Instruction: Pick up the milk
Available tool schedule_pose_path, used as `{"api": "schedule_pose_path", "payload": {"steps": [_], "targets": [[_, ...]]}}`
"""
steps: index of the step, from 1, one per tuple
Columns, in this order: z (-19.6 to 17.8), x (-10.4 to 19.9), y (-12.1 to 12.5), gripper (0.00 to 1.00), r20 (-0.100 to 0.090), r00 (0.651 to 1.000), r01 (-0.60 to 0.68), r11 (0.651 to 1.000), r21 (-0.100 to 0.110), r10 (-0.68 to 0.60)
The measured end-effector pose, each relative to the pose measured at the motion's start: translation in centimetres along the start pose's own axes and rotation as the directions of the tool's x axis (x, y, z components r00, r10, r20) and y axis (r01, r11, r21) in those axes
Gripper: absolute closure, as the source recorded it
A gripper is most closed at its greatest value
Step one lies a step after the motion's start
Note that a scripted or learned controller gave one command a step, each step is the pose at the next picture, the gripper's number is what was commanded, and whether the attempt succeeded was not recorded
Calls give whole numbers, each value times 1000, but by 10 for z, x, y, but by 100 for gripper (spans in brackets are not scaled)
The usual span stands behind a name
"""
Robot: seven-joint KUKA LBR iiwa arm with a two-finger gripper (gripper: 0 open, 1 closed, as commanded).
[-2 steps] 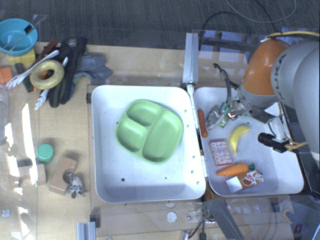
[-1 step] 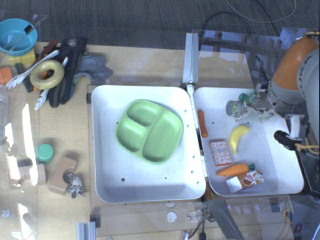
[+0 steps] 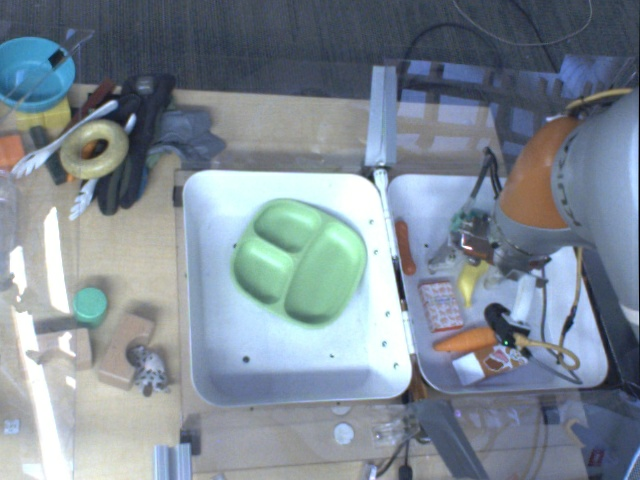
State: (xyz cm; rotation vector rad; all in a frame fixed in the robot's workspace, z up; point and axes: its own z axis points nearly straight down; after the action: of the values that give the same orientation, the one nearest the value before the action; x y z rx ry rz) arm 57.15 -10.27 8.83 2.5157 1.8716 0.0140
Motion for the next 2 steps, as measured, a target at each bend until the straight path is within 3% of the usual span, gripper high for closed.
{"api": "schedule_pose_path", "payload": {"steps": [1, 2], "targets": [[-50, -20, 43, 0, 2, 991, 137, 991, 4, -137], [-8, 20, 73, 0, 3, 999, 36, 999, 3, -36]]}}
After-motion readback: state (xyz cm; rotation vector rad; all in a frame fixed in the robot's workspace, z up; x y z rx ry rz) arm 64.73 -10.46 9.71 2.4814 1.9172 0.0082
